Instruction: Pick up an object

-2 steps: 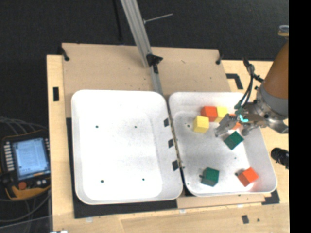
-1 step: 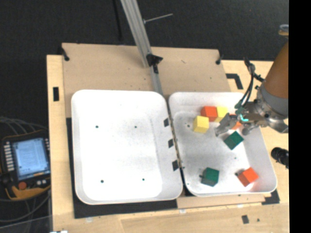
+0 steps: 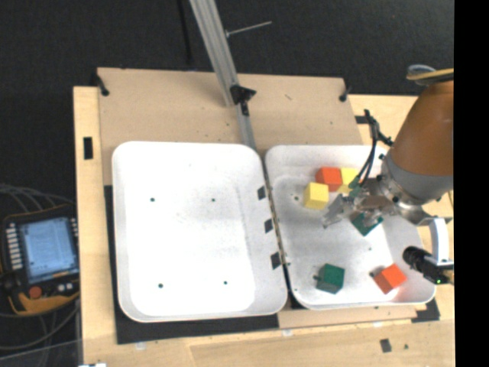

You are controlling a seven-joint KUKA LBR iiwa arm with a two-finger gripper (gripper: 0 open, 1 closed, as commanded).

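Observation:
The right bin [image 3: 302, 239] holds several small blocks. A yellow block [image 3: 315, 196], an orange block [image 3: 330, 177] and a second yellow block [image 3: 349, 177] cluster at its back. A green block [image 3: 330, 277] and another orange block [image 3: 389, 278] lie near its front. A teal block [image 3: 367, 224] sits partly hidden just under the wrist. My gripper [image 3: 350, 209] hangs low over the middle of the right bin, beside the yellow block and right above the teal one. Whether anything is held is hidden by the wrist.
The left bin [image 3: 191, 228] sits alongside, split from the right one by a ridge with black clips [image 3: 269, 225]. A slanted metal pole [image 3: 216, 44] rises from behind the bins. A teach pendant [image 3: 42, 252] lies off the bench at left.

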